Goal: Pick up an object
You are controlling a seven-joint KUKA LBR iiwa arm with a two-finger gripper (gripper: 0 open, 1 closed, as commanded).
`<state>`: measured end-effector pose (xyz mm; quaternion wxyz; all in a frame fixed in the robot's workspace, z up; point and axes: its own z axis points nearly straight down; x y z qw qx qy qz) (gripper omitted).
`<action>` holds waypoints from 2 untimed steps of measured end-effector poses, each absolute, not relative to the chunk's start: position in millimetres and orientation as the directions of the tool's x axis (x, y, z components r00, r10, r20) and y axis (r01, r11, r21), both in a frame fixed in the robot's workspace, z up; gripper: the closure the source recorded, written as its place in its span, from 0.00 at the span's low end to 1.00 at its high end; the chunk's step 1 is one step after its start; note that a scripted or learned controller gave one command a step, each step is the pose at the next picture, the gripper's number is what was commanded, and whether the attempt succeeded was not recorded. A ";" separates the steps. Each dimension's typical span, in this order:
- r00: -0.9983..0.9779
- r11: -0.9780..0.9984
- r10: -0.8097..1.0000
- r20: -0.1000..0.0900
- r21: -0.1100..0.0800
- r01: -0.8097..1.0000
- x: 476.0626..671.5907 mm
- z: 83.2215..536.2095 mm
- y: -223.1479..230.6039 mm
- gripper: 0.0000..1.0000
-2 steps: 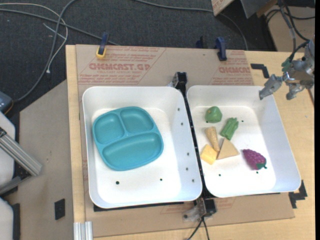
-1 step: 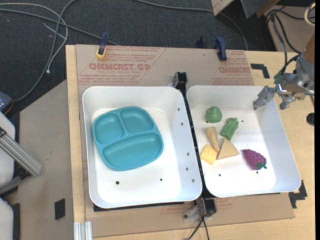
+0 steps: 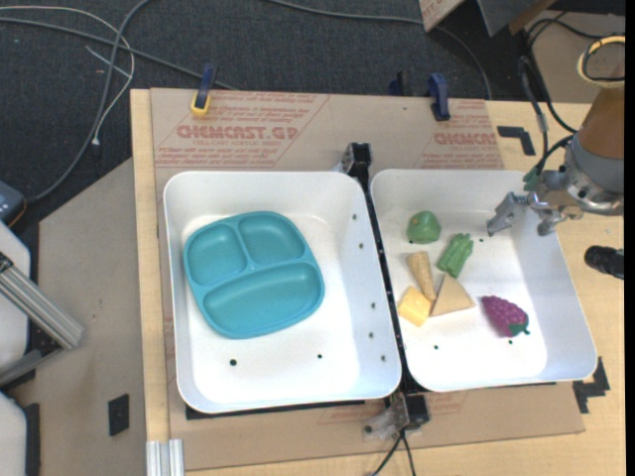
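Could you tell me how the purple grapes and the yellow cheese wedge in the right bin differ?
The grapes are purple and bumpy, while the cheese wedge is yellow with flat faces. The grapes lie alone nearer the bin's right wall, apart from the other food; the cheese wedge lies towards the left wall, touching a tan wedge. Both are small play foods lying in the right bin, and neither is at the gripper.

I am looking down on a robotics lab bench. A cardboard sheet is clamped to the far edge with blue clamps. Loose cables trail over dark carpet at far left. Two white bins sit side by side, and aluminium framing stands at left.
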<state>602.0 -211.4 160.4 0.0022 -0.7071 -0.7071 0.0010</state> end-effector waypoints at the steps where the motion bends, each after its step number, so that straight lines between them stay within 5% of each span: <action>1: 0.000 0.000 1.000 0.002 -0.003 1.000 596.7 105.4 -219.0 0.00; 2: 0.000 0.000 1.000 0.000 0.002 1.000 598.0 118.9 -219.2 1.00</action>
